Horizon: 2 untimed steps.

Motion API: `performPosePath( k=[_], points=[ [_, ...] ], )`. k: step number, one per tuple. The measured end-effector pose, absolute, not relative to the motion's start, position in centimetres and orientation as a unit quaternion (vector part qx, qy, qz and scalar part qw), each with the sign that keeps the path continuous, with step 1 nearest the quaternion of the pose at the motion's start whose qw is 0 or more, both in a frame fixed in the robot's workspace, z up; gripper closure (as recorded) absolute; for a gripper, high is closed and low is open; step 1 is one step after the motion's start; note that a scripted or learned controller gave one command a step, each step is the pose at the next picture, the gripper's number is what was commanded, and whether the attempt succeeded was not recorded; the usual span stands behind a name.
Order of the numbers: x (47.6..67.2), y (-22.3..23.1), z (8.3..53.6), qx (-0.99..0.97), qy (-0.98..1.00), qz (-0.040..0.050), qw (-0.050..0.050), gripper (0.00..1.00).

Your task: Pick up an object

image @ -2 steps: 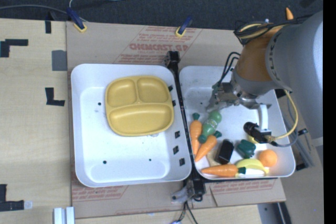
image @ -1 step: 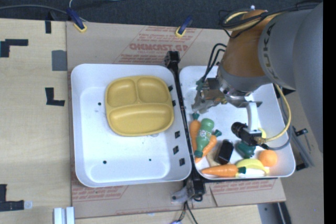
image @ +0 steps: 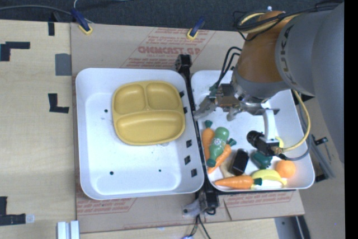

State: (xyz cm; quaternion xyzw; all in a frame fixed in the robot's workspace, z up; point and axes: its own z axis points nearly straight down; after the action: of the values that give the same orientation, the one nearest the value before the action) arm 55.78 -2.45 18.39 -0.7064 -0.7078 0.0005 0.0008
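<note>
- Camera view: the big grey arm [image: 279, 59] reached in from 3 o'clock and covered the 12-to-2 o'clock corner of the right bin [image: 288, 120]. What lay under it could not be seen.
- That bin's rim on the 3 o'clock side was partly covered by the arm as well.
- Along the bin's 6 o'clock edge the toys were packed tight. A long carrot [image: 235, 182] lay along the rim, with a yellow piece [image: 268, 176] just beside it toward 3 o'clock and an orange ball [image: 286, 168] touching that. Where one ended and the next began was hard to make out.
- A teal piece [image: 262, 159] sat near the ball, half covered and too small to name.
- A black block [image: 239, 162] stood between the carrots and the teal piece.
- The claw [image: 218, 113] hung over the 10 o'clock part of the right bin, close to the divider between the bins. It was spread open, bare white floor showing between its tips, gripping nothing.
- Nearest pickings: a small carrot [image: 207, 140] lay at 7 o'clock from the claw, near it but apart. A green toy [image: 221, 134] lay at 6 o'clock, just beside that carrot.
- A second carrot [image: 219, 158] lay further out at 6 o'clock, apparently touching the green toy.
- Over at 9 o'clock, the left bin [image: 95, 120] held a yellow plate [image: 149, 112], well apart from the claw.
</note>
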Motion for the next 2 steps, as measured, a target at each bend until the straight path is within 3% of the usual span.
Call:
performPosePath(
  k=[1, 2],
  points=[
    [51.6, -7.3, 18.4, -0.707, -0.707, 0.001, 0.0, 0.0],
    [51.6, -9.9, 12.8, -0.707, -0.707, 0.0009, 0.001, 0.0]
  ],
)
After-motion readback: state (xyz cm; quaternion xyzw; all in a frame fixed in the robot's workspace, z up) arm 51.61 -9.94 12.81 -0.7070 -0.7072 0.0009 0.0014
